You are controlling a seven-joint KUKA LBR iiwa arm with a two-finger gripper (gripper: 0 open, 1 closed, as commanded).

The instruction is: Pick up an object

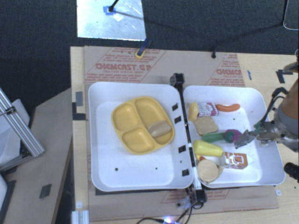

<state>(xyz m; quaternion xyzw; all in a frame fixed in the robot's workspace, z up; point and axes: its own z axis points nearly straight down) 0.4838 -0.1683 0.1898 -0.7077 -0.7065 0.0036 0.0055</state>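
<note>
We are picking one toy food item out of the right bin (256,95), and our choice of target matters more than speed.

Nearest the camera, along that bin's front edge, a round tan bun (208,171) sits in the corner by the divider, with a small orange-and-white carton (236,160) just beside it. Either would be awkward: both lie close to the bin wall.

A little farther in, a yellow banana-like piece (207,148) lies near the divider, and behind it a green vegetable with a purple end (223,136) stretches toward our gripper (246,138). The jaws sit just beside that purple end, and we cannot tell whether they stand open or closed; nothing is visibly between them. We judge this vegetable the natural target. To take it well, we should centre over its green shaft, not its tip, turn the wrist so the jaws close across its narrow width, and descend straight so we do not nudge it into the slice of bread (206,125) behind it.

Farther back lie a red-labelled packet (204,109) and an orange sausage (228,108), well apart from the arm.

In the left bin (101,171), the yellow divided tray (124,119) holds a tan bread roll (160,129) in one compartment, out of our way.
</note>
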